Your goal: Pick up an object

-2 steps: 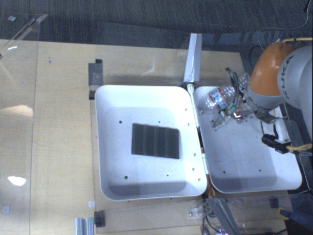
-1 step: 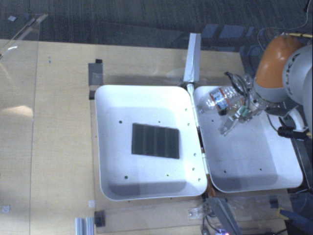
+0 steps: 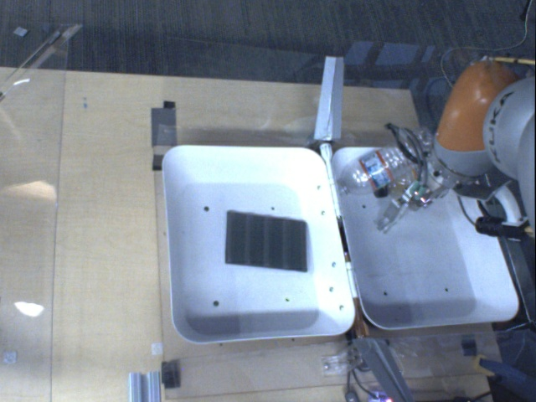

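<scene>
— Where, then, does the gripper (image 3: 394,216) sit?
— Over the rear left part of the right bin (image 3: 469,308); the arm (image 3: 481,128) enters from the right, its orange band uppermost.
— And the fingers?
— Whether they are apart or together cannot be told.
— The object?
— A clear plastic bottle (image 3: 377,167) lies in the right bin's rear left corner, just beside the gripper. A dark ribbed pad (image 3: 266,241) lies flat in the left bin (image 3: 188,224).
</scene>
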`<state>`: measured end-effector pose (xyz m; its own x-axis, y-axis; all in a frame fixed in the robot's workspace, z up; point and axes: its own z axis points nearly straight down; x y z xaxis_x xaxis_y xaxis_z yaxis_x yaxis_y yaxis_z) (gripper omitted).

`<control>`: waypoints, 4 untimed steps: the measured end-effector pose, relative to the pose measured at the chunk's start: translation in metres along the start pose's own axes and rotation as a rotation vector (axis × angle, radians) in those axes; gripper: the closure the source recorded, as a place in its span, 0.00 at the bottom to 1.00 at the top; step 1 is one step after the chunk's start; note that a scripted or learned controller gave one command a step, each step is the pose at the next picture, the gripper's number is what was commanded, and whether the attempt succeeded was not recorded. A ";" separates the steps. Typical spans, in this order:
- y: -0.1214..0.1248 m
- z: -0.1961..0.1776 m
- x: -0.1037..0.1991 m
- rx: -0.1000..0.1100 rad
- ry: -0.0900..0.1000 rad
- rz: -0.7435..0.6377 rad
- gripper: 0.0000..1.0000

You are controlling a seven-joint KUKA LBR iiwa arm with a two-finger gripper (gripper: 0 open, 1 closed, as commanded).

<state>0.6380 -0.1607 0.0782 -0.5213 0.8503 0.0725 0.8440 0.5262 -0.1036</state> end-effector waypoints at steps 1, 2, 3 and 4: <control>0.001 0.002 -0.009 -0.016 0.028 0.183 0.00; 0.007 0.002 0.002 -0.018 -0.010 0.267 0.00; -0.001 0.003 -0.006 -0.012 -0.002 0.099 0.00; 0.005 0.002 -0.005 -0.026 -0.005 0.246 0.00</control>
<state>0.6444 -0.1627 0.0757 -0.2998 0.9530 0.0435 0.9487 0.3026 -0.0917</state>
